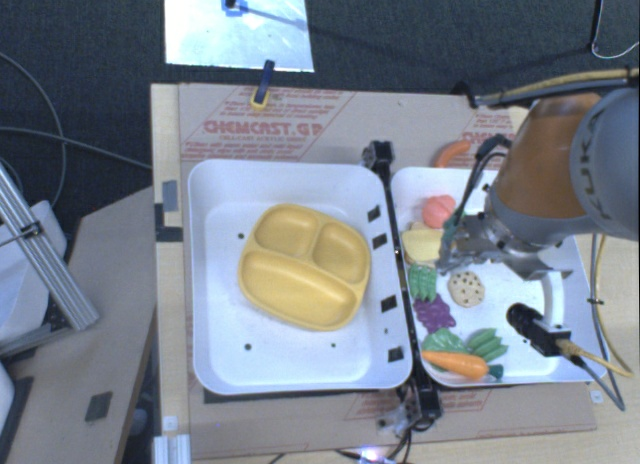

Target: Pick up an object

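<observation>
The right bin (560, 367) holds toy foods: a pink round piece (436, 211), a pale yellow block (421, 244), a green leafy piece (421, 281), purple grapes (434, 312), a speckled cookie (466, 289), green beans (480, 343) and an orange carrot (458, 362). My gripper (462, 255) hangs low over the bin's middle, just right of the yellow block and above the cookie. The wrist body hides the fingertips. Nothing shows held between them.
The left bin (215, 352) carries a yellow divided plate (303, 265). An orange toy (452, 153) lies on the cardboard behind the right bin. A black clamp bar (392, 252) runs between the bins. My arm (565, 167) covers the right bin's far side.
</observation>
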Motion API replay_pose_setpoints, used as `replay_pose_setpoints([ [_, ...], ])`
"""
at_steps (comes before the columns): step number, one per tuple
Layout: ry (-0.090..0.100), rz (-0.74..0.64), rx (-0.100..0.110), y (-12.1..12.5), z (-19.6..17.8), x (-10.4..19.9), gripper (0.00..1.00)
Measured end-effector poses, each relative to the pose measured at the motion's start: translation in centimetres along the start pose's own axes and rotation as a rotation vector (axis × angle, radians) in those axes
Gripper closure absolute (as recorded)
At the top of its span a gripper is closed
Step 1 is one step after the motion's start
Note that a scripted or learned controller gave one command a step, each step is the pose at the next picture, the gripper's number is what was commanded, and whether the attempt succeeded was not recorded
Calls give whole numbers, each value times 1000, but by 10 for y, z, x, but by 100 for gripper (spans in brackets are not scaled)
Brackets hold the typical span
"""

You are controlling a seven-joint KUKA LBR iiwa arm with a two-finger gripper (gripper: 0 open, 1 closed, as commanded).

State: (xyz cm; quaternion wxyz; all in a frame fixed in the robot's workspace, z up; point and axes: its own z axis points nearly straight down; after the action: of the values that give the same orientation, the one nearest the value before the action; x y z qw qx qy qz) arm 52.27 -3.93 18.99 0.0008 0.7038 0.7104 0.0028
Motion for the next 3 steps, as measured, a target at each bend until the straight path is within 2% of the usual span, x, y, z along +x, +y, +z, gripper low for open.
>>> replay_pose_setpoints([
  [1, 0, 1, 7, -37, 6, 50, 100],
  [2, -2, 4, 0, -34, -38, 46, 100],
  [3, -2, 8, 8, -36, -2, 50, 100],
])
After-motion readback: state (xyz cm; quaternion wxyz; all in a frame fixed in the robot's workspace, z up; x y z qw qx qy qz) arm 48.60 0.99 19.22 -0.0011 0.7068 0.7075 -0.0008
